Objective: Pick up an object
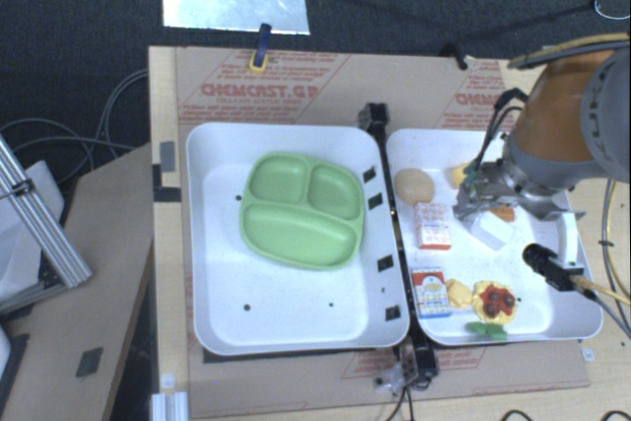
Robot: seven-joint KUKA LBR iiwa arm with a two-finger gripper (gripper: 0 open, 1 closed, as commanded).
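Camera view looks down on two bins, and we find the gripper (474,201) low over the right bin (572,315), among a crowd of small toy foods. Whether it is open or closed we cannot tell, as the wrist hides that part. Just below it lies a white block (490,231), with an orange piece (504,210) touching its upper edge; we judge the block the likeliest object to pick. It looks light and stiff — probably smooth plastic, so somewhat slippery — and we would take it across its shorter sides, squarely, to stop it from twisting out. Beside it to the left lie a red-and-white carton (432,228) and a tan roll (414,184), near enough to be nudged. The left bin (222,311) holds a green divided plate (301,210), well apart from the arm.
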